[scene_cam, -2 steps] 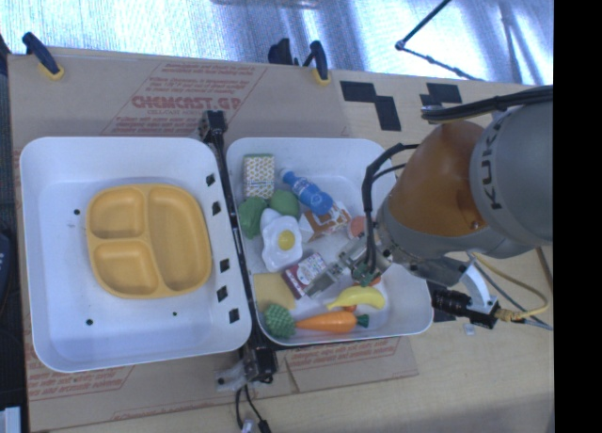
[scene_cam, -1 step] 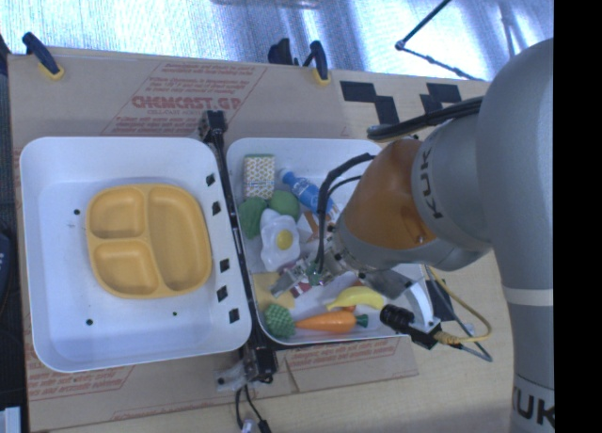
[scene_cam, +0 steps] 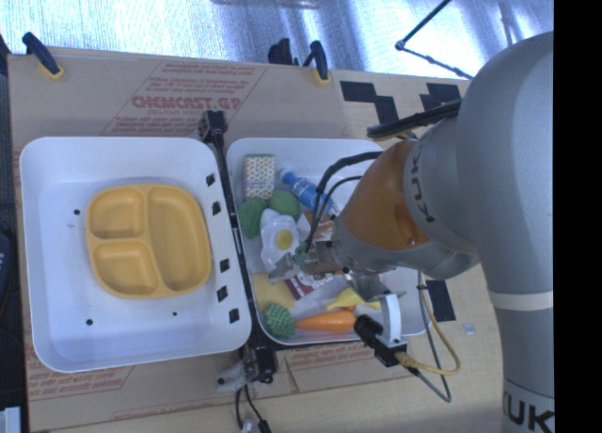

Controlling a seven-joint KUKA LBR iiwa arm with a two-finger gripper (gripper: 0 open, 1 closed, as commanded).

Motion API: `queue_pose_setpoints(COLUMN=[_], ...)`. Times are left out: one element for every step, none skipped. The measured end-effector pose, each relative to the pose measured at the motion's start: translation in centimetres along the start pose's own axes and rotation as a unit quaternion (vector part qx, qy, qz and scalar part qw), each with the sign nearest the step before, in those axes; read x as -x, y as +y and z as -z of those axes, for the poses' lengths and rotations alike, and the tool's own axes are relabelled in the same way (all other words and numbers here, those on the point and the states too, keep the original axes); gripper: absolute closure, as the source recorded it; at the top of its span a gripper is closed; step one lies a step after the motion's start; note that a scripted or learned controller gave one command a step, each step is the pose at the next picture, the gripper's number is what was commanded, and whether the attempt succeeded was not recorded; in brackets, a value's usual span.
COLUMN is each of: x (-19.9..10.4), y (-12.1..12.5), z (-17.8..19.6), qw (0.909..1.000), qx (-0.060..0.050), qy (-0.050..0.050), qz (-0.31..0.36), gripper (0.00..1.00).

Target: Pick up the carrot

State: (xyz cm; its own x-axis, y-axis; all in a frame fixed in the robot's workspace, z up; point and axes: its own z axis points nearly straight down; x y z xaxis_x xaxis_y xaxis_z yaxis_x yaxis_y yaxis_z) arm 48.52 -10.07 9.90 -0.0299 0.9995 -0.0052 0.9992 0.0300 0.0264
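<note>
Down in the right-hand bin (scene_cam: 395,153), the carrot (scene_cam: 324,322) lies on its side at about six o'clock, close to the near wall, its orange body running roughly three to nine o'clock with a green leafy piece (scene_cam: 278,318) at its nine o'clock end. It sits low in a crowd: a fried-egg toy (scene_cam: 279,235), a green round thing (scene_cam: 282,203), a blue bottle (scene_cam: 303,190) and a patterned block (scene_cam: 260,175) stack up toward twelve o'clock, probably because everything was tipped in loose. The arm (scene_cam: 404,205) leans over from three o'clock, its wrist hanging above the bin's middle, just toward twelve o'clock of the carrot. The gripper (scene_cam: 315,271) is buried under the wrist, so whether it is spread or closed cannot be told, and nothing is seen held. The yellow divided plate (scene_cam: 149,238) sits alone in the left bin (scene_cam: 47,233), well apart.
</note>
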Motion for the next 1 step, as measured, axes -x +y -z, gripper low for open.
queue_pose_setpoints(x=[0.29], y=[0.01], z=[1.07], qw=[1.0000], qx=[0.000], qy=[-0.002], qz=[0.000], gripper=[1.00])
